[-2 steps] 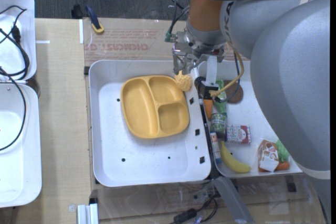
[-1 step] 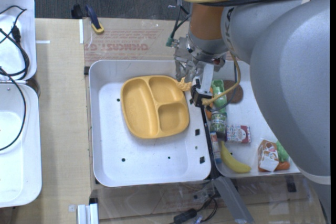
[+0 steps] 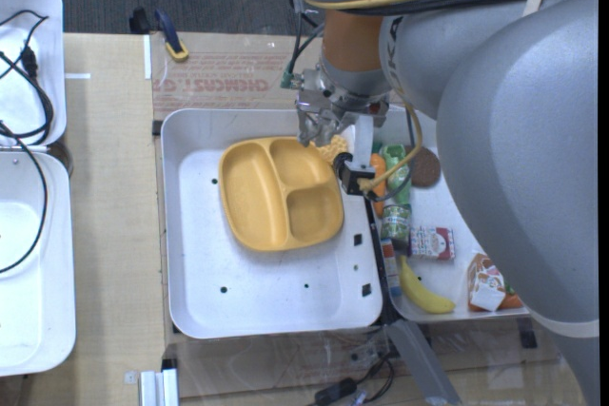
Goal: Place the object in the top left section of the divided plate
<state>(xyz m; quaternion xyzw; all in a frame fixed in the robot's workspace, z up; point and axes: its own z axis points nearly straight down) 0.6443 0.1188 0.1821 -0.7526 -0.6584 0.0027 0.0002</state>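
A yellow divided plate (image 3: 276, 195) lies in the left white bin (image 3: 190, 233), with one long section on its left and two smaller ones on its right. My gripper (image 3: 317, 132) hangs over the plate's upper right rim, below the orange wrist band. A small yellow, bumpy object (image 3: 332, 147) shows right beside the gripper tip, at the plate's edge near the wall between the bins. I cannot make out whether it sits in the gripper or rests on the rim. All three plate sections look bare.
The right bin (image 3: 419, 309) holds a banana (image 3: 423, 292), a small carton (image 3: 433, 243), a green can (image 3: 395, 225), an orange item (image 3: 381, 171), a brown round item (image 3: 426, 168) and a white-orange packet (image 3: 487, 285). The arm covers most of that bin. White basins with black cables (image 3: 24, 100) stand at far left.
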